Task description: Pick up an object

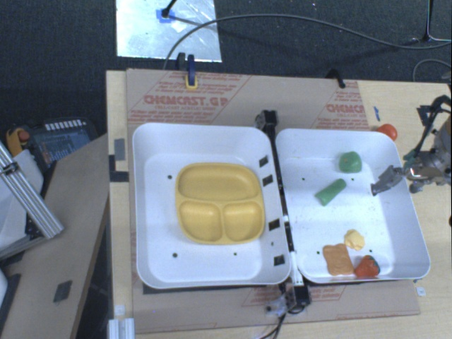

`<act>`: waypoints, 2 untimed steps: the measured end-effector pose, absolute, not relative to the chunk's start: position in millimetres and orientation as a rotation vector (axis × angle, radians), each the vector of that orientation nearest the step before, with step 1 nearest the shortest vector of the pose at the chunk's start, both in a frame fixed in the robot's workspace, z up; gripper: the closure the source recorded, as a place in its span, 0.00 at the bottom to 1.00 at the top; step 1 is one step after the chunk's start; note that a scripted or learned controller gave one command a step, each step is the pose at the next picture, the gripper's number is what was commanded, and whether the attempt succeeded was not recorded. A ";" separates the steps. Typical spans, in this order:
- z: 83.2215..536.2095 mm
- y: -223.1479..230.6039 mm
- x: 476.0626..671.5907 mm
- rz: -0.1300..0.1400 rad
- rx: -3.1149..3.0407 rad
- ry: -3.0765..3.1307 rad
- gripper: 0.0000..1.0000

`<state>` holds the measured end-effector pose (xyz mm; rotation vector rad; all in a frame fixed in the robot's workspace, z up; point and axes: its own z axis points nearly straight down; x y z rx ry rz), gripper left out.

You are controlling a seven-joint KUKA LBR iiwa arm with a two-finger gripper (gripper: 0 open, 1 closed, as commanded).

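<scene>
Two shallow white bins sit side by side on the surface (116, 210). The left bin (152, 161) carries a yellow divided tray (215, 202) with three compartments. The right bin (402, 239) carries the loose pieces that could be picked: a rounded green block (349, 162) near the far side, a green cylinder (330, 191) lying slantwise just beside it toward the middle, and at the near edge a cluster of a small yellow lump (354, 239), a flat orange piece (337, 259) and a red piece with a bit of green (367, 266). A small orange ball (387, 131) lies outside the right bin, past its far right corner.

The pincer (387, 179) reaches in over the right rim of the right bin, with its grey tip above bare bin floor, apart from the green cylinder and the green block. Nothing is seen between its fingers. Whether it is wide or narrow cannot be told; the tip is small and blurred.

As a judgement, the task is at an early stage: no object has been lifted, and every piece rests on the bin floor. What seems left is the whole grasp: settling on one piece, most likely one of the green ones nearest the tip, descending, closing and raising it.
</scene>
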<state>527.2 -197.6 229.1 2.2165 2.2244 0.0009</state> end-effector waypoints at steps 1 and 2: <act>174.9 -196.4 537.7 -0.001 2.219 2.225 0.00; 114.5 -196.6 533.8 0.000 2.220 2.223 0.00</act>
